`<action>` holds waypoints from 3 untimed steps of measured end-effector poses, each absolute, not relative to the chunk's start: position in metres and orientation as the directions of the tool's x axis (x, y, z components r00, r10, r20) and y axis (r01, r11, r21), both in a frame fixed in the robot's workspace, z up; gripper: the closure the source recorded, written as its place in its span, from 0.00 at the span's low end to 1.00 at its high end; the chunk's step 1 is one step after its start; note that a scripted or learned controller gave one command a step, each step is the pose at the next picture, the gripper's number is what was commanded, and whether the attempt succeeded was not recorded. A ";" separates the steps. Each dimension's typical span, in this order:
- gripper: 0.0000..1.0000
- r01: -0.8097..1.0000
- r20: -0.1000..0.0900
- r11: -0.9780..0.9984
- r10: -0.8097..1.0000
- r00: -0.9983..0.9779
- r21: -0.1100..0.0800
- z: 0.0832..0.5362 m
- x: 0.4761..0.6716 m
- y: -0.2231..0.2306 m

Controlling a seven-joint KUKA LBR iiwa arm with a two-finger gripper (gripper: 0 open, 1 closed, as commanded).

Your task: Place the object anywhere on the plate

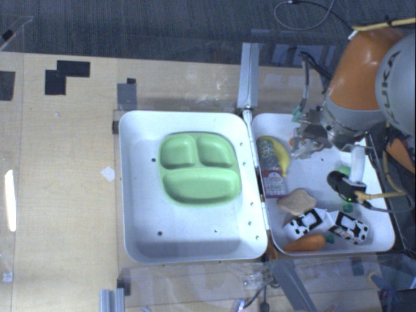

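— just to the view's left of the gripper (304,143), close beside it, a banana (281,153) lies in the right bin (380,242).
— which way does it point?
— its long axis runs from the far wall toward the camera, slightly bowed.
— what's between it and the plate (198,168)?
— a packet (272,173) lies alongside it on the side away from the gripper. past that are the bins' adjoining walls. the green plate sits in the left bin (133,200), well apart from the gripper.
— anything else?
— nearer the camera than the gripper are a brown bread-like piece (298,201), two black-and-white things (307,222) and an orange carrot-like piece (305,242).
— gripper wide or narrow?
— i cannot tell.
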State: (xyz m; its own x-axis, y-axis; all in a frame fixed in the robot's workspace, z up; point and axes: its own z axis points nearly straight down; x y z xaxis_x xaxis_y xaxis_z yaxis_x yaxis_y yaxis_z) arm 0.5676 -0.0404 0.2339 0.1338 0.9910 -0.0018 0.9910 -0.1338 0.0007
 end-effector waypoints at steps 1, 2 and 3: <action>1.00 0.997 0.001 -0.071 0.997 0.071 0.001 0.233 0.570 0.059; 1.00 0.991 0.000 -0.133 0.991 0.133 -0.001 0.211 0.578 0.173; 0.00 0.991 0.000 -0.133 0.991 0.133 0.000 0.212 0.578 0.173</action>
State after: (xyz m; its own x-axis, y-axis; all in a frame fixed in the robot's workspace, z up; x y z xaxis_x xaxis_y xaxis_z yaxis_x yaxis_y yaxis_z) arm 0.5784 0.1731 0.2115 0.1327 0.9912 0.0000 0.9912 -0.1327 -0.0005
